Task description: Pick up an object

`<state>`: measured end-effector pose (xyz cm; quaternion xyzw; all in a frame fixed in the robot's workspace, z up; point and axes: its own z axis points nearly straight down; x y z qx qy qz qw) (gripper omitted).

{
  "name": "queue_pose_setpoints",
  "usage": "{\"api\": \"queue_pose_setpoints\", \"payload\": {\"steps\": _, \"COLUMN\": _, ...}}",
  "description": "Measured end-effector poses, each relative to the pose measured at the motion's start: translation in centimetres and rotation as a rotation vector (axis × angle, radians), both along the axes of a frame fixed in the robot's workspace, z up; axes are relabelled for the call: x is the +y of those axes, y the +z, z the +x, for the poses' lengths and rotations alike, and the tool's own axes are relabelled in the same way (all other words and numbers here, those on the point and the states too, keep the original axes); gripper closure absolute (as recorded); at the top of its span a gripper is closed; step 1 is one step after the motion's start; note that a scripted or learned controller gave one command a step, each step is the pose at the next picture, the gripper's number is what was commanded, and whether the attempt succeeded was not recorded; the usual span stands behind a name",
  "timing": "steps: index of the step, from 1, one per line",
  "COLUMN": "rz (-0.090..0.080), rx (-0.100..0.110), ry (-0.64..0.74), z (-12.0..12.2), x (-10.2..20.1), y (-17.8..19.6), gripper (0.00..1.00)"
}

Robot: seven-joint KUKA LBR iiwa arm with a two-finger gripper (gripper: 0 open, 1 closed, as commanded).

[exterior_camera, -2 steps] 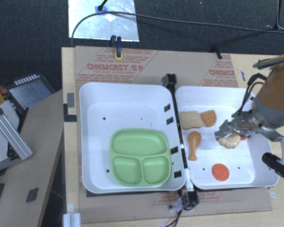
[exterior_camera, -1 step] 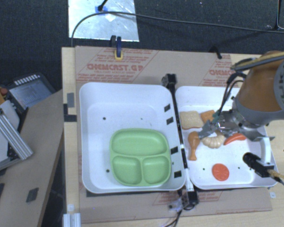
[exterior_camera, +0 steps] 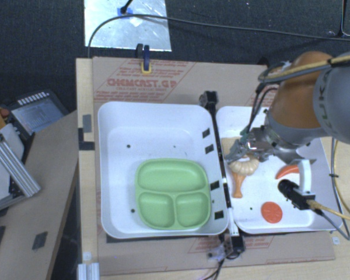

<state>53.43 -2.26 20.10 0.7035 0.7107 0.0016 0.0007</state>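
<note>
- Two white bins sit side by side; the right-hand bin (exterior_camera: pixel 256 188) holds a pale tan-and-orange toy (exterior_camera: pixel 243 171).
- Gripper (exterior_camera: pixel 245 149) hangs just above the toy's pale top; whether it grips or is released cannot be told.
- One orange disc (exterior_camera: pixel 272 212) lies nearby, nearer the camera.

I see white bins (exterior_camera: pixel 151 127) of smooth, shiny plastic. The green tray (exterior_camera: pixel 172 191) looks like matt plastic. The board (exterior_camera: pixel 163 80) under them is dull brown cardboard. The sheet (exterior_camera: pixel 131 16) up top is shiny metal.
</note>
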Motion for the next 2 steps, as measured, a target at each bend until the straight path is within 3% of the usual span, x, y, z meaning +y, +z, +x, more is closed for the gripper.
{"api": "queue_pose_setpoints", "payload": {"steps": 2, "rz": 0.002, "rx": 0.0, "ry": 0.001, "z": 1.2, "x": 11.8, "y": 0.5, "gripper": 1.0}}
